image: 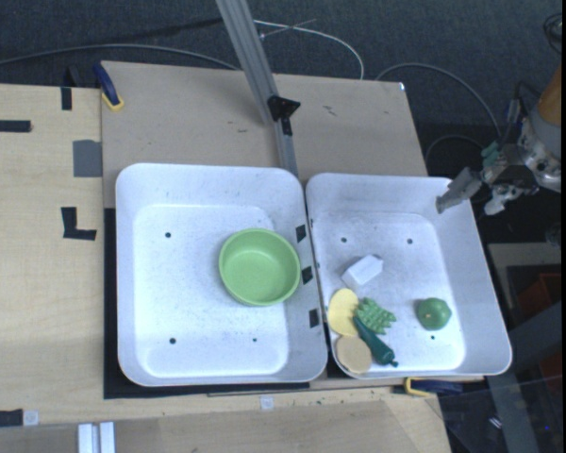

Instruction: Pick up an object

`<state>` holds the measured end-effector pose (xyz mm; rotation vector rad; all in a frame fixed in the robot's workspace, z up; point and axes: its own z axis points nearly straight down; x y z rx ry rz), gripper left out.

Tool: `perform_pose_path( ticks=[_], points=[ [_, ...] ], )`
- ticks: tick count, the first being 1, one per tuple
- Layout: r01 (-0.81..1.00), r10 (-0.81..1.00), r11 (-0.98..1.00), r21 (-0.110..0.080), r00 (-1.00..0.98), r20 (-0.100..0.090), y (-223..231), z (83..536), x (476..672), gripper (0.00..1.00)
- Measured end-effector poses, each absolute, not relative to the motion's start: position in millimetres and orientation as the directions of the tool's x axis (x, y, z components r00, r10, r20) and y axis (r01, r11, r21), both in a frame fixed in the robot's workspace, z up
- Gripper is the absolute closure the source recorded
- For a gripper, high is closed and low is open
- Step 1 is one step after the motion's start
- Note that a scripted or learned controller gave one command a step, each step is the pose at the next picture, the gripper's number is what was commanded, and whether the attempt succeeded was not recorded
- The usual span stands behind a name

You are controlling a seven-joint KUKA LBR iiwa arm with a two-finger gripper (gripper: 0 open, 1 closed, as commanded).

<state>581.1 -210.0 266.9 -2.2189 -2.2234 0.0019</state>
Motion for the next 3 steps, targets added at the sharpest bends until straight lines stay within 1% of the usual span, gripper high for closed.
perform_pose_path(
  ticks=[1, 2, 3],
  points=[
    [1.000, 1.000, 0.002, -0.001, -0.002, -0.001, -210, 267, 581.1, 0.00],
    [1.000, 1.000, 0.002, -0.005, -0.002, 0.000, -203, 221, 580.7, 0.00],
    [1.000, 1.000, 0.001, -0.006, -0.001, 0.000, -203, 177, 576.3, 0.00]
  ],
)
